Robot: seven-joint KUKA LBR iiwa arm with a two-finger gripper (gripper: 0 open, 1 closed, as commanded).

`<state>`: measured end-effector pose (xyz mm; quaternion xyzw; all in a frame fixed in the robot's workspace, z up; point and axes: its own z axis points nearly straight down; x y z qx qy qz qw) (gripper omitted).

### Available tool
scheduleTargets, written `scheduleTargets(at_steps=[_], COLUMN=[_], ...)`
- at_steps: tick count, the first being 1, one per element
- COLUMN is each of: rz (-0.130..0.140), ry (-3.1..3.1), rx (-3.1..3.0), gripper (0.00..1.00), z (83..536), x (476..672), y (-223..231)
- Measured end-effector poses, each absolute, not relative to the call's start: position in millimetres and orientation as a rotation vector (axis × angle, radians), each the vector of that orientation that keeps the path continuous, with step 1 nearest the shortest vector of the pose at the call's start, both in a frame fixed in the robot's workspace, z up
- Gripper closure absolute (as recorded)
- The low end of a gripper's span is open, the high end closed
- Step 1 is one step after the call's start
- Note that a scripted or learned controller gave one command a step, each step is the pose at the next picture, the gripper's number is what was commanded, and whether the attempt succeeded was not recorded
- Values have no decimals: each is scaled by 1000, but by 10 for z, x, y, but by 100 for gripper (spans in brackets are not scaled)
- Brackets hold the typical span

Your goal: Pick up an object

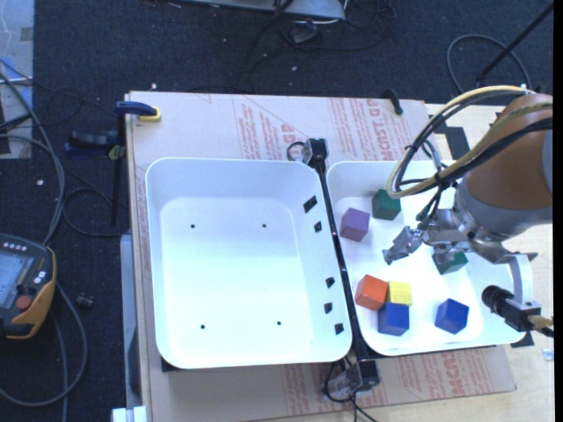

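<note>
Nothing lifted yet: gripper [398,246] low over right bin [352,183], finger state unclear, near purple block [354,223].

Reaching in from the right edge, grey body with the orange band [519,161] bulking large in the upper right. Hanging low, wrist [471,227] angled leftward and downward. Trailing black and yellow cables [431,148] in loops from the wrist up over the band. Pointing the pincer [400,246] to the left, metal fingers [393,251] extending at a slant; finger spacing too small and blurred to judge.
</note>
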<state>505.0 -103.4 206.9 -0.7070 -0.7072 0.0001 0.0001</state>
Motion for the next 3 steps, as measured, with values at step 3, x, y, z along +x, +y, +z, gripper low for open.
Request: scheduleTargets(at_steps=[3], rz=[0], ry=[-2222], rx=[-2221], gripper=[0], z=[887], x=[6497], y=[-1662])
